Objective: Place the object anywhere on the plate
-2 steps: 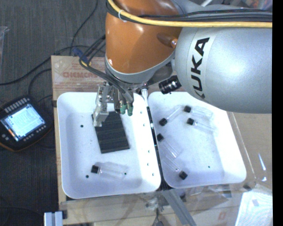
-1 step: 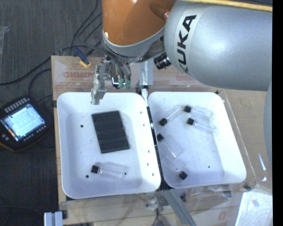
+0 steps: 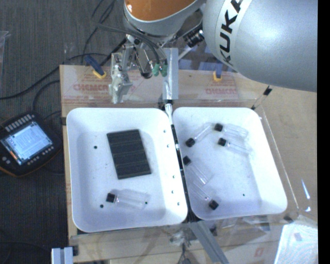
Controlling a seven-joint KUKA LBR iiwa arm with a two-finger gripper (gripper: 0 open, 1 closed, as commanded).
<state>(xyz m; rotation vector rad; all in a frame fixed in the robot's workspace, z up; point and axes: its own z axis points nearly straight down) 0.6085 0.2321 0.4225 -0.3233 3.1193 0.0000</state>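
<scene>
We see the grey arm [image 3: 263, 36] sweeping in from the upper right, its orange band [image 3: 157, 7] at the top edge. Below it lie two white bins side by side: the left bin [image 3: 77, 170] and the right bin [image 3: 268, 170]. In the left bin a dark ridged plate [image 3: 129, 153] lies flat near the middle, and a clear vial with a black cap [image 3: 126, 198] lies on its side below the plate, apart from it, near the bin's front wall. The right bin holds several more clear vials [image 3: 227, 135] with black caps, scattered. At far left a handheld pendant [image 3: 25, 144] rests on the dark floor. The gripper [image 3: 144, 77] hangs above the bins' back edge, fingers spread wide, with nothing between them
</scene>
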